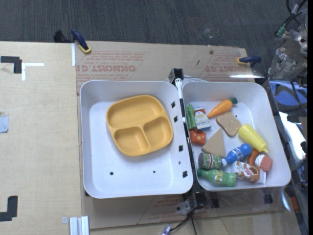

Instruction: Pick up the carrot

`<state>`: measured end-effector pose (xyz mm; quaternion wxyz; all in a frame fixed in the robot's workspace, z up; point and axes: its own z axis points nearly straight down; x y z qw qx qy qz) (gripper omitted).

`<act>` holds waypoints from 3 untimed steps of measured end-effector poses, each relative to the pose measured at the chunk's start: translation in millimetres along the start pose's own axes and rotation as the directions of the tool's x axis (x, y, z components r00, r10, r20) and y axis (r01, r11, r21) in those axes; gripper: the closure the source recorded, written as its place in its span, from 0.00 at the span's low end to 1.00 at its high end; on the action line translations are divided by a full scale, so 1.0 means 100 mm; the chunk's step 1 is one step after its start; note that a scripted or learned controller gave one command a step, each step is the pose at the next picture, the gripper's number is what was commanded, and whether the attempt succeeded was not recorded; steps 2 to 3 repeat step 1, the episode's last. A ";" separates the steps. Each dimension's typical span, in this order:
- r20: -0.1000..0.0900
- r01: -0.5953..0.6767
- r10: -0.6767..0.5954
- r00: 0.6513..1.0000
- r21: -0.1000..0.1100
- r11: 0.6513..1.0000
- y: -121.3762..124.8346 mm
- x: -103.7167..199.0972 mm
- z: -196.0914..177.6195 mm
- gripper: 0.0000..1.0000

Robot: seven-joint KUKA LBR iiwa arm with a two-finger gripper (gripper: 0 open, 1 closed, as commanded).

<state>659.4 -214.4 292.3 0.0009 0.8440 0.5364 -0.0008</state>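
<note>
The carrot [221, 107], orange with a small green top, lies slanted in the upper part of the right bin [266, 98]. It rests above a slice of brown bread [228, 124] and to the right of a small red and white carton [201, 118].
A yellow divided plate [140, 124] sits in the left bin [93, 146]. The right bin also holds a yellow mustard bottle [253, 137], a blue bottle [237, 153], a green bottle [217, 177], a tin can [211, 160], a tomato [197, 137], a triangular toast [214, 143] and a green cucumber [190, 116].
</note>
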 end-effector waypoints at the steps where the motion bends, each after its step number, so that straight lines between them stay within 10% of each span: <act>1: 0.000 0.000 0.000 1.000 0.001 1.000 0.00 0.00 0.01 0.00; 3: 0.000 0.000 0.000 1.000 0.001 1.000 0.00 0.00 0.01 0.00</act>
